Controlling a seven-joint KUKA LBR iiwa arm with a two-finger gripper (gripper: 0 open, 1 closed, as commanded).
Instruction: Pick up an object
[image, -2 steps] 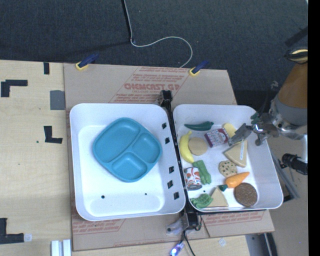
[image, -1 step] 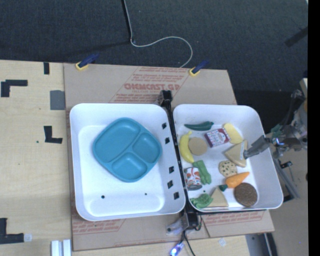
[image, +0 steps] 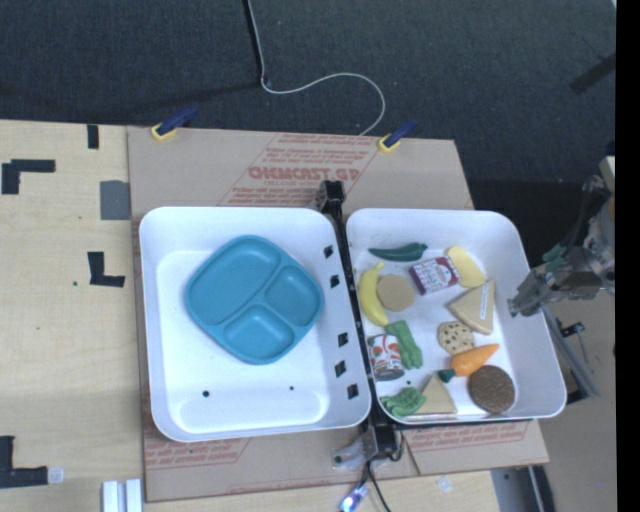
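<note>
Two white bins side by side on a cardboard sheet (image: 300, 170); left bin (image: 165, 300) with a blue divided plate (image: 254, 298) lying flat near its middle; right bin (image: 530, 330) crowded with toy food: green chilli (image: 398, 251) at the top, banana (image: 369, 294) along the left wall, round biscuit (image: 395, 292) touching the banana, small snack packet (image: 432, 274), yellow lemon (image: 464, 265), cheese wedge (image: 477, 306), chocolate-chip cookie (image: 454, 335), carrot (image: 472, 358), brown round patty (image: 492, 388) in the near right corner, sandwich triangle (image: 436, 396), small can (image: 386, 356). Gripper (image: 527, 297) just outside the right bin's right rim, over the edge, nothing visibly held; cannot tell whether spread or pressed together.
</note>
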